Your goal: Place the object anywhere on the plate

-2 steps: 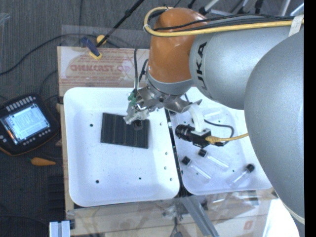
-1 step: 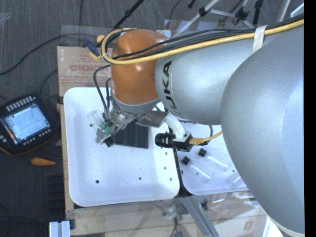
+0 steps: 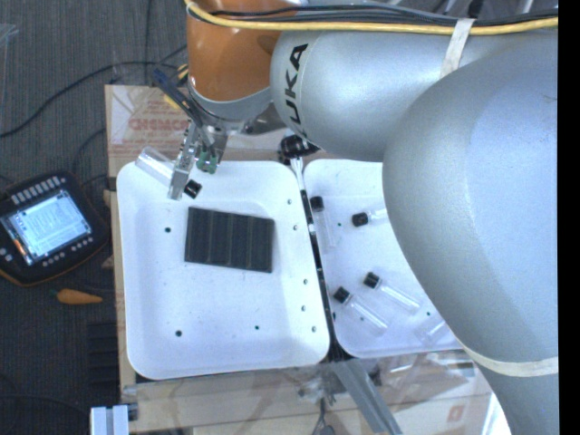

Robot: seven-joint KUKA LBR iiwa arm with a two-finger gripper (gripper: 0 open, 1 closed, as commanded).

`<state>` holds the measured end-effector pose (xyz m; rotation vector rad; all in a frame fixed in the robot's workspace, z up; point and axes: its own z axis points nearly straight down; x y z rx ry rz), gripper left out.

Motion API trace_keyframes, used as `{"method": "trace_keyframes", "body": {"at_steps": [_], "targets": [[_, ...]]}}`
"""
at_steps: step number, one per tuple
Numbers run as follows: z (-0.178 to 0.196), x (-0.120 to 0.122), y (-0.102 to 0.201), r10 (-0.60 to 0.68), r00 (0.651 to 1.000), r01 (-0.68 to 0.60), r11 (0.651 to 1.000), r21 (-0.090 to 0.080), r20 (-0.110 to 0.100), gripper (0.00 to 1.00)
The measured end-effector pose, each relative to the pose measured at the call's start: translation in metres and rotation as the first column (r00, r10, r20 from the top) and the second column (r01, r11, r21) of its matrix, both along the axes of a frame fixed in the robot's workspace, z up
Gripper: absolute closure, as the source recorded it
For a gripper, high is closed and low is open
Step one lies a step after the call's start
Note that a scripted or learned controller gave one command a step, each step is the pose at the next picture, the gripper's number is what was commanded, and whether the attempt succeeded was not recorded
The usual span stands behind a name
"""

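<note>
Dark ribbed plate (image 3: 228, 239) is lying flat in the middle of the left bin (image 3: 127, 270), long side running left to right in the camera view. The arm (image 3: 362, 71) is reaching in from the right over the top of the frame, and the tool (image 3: 198, 159) is hanging at the bin's far rim, above the plate's upper left corner. The object looks to be a small clear vial (image 3: 181, 181) with a black cap, sitting right at the tip of the tool and overlapping it in the view, long axis running roughly up-down in the frame with the cap at the lower end. Whether the tool is gripping the vial or the vial is just lying on the bin floor under it, I cannot tell; how far open the tool is, I also cannot tell, since the tip is too small and cluttered. The vial is not touching the plate; it is near it, just beyond the plate's far left corner. The key relation: the plate is lying toward the viewer and slightly right from the tool, so the coming move is likely a short carry that way before a release. More capped vials (image 3: 376, 284) are lying scattered in the right bin (image 3: 349, 252), well apart from the tool.
</note>
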<state>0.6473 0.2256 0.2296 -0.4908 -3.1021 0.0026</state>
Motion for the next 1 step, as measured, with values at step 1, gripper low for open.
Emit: {"method": "trace_keyframes", "body": {"at_steps": [1], "targets": [[0.0047,-0.0866,0.0036,0.078,0.997,-0.078,0.997,0.001,-0.002,1.0]]}}
